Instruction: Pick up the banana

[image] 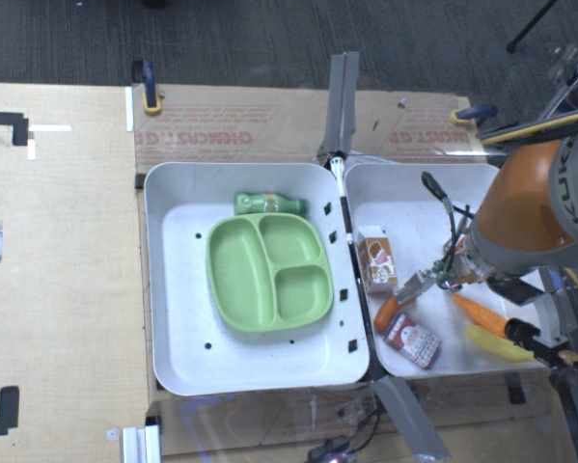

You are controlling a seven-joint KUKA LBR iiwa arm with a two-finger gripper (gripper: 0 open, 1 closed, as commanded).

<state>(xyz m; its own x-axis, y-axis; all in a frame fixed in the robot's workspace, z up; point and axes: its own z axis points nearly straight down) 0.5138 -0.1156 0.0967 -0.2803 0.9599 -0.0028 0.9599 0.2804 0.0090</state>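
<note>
I see the arm (535, 201) reaching in from the right over the right bin (404, 186), its orange band sitting above the grey wrist. The gripper (426, 283) is low over the middle of that bin, pointing toward the bin's left side. From this angle one finger shows as a grey bar slanting down to the left, its tip just beside the upper end of a carrot; the view is too small and cluttered for me to say how far the fingers are spread, and I see nothing between them.

The banana (498, 342) lies near the front right of the right bin, a yellow curve partly under the arm's dark hardware. It is apart from the gripper, to its right and nearer the front wall. A second carrot (481, 314) lies just above the banana, running parallel to it and close beside it.

Other items in the right bin: a brown snack box (376, 260) near the left wall, a short carrot (386, 313) below it, tilted, and a red packet (412, 340) near the front, just below that carrot.

The left bin (173, 287) holds a green divided plate (269, 273) in the middle, and a green bottle (267, 203) lying on its side just behind the plate, near the back wall.
</note>
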